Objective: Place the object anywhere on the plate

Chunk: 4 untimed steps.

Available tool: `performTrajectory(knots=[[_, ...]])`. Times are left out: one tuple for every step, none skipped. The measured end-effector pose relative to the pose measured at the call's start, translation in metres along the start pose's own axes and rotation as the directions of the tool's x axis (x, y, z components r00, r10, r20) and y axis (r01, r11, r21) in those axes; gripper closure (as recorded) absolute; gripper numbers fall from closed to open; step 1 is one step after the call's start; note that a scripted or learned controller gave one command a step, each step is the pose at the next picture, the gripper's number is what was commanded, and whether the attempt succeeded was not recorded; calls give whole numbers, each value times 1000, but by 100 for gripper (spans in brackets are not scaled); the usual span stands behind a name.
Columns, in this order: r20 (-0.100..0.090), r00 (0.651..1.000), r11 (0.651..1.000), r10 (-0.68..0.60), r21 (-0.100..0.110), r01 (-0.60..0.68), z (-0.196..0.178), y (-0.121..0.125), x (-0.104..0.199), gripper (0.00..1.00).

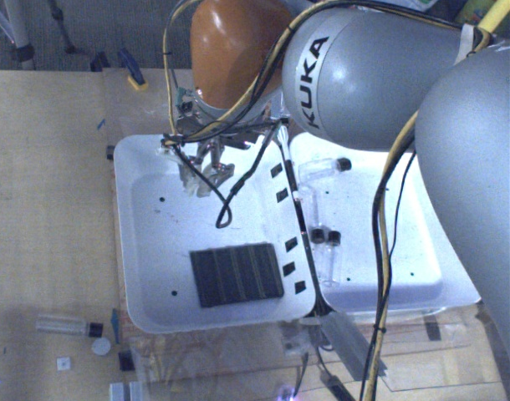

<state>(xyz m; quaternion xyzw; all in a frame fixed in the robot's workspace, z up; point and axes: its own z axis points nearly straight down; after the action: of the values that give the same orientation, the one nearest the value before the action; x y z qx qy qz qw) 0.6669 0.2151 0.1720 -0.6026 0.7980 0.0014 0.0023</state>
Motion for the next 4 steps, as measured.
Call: performTrajectory(knots=[[3, 996, 996, -85, 5, 85, -22, 0, -3, 100], [3, 990, 990, -138, 5, 138, -47, 0, -2, 100], [0, 986, 986, -170, 1, 170, 29, -11, 39, 100], [1, 996, 996, 88, 3, -88, 84, -1, 0, 100]])
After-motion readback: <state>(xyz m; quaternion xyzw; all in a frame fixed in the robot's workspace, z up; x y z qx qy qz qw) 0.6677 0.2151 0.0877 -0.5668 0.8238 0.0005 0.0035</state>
